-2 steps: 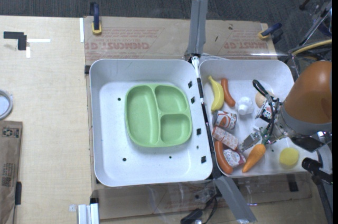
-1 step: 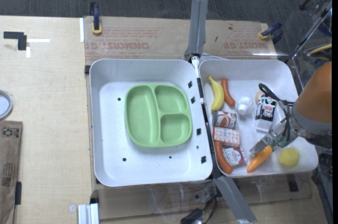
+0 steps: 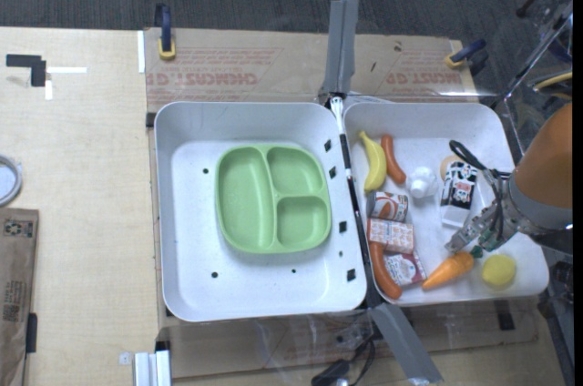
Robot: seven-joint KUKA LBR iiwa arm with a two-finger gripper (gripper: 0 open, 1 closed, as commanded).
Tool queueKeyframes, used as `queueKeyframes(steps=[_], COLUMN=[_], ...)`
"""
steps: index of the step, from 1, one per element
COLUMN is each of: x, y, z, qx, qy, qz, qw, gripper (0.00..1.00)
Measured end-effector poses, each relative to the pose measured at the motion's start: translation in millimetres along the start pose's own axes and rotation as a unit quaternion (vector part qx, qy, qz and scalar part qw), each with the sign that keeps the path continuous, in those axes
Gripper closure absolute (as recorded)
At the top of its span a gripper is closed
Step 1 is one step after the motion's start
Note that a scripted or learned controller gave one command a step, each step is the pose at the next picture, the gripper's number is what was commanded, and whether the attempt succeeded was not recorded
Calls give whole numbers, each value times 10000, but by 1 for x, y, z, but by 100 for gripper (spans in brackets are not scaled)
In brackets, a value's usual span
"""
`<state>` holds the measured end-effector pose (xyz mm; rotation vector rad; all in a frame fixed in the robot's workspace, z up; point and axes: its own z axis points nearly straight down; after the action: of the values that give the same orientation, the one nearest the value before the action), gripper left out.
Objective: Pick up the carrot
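Carrot [image 3: 449,271]: lies at the right bin's [image 3: 428,113] front, beside a lemon [image 3: 498,270].
Tool [image 3: 469,236]: poised touching the carrot's thick end; finger spread impossible to tell.
Tray [image 3: 272,197]: green, in the left bin [image 3: 182,220].

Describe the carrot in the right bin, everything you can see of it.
The carrot is orange, smooth and plastic-looking, tapering to a point at its lower-left end. It lies flat on the floor of the right bin, near the front wall, slanting up to the right. Its thick end sits right under the gripper. A yellow lemon lies just to its right, a packet to its left.
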<state>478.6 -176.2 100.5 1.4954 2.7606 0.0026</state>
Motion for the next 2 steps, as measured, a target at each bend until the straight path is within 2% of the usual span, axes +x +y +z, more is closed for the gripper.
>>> queueKeyframes(steps=[1,2], x=[0,38], y=[0,24], z=[0,9], qx=[2,11], qy=[1,3], qz=[-2,1436], qw=[10000,9896], gripper=[0,0])
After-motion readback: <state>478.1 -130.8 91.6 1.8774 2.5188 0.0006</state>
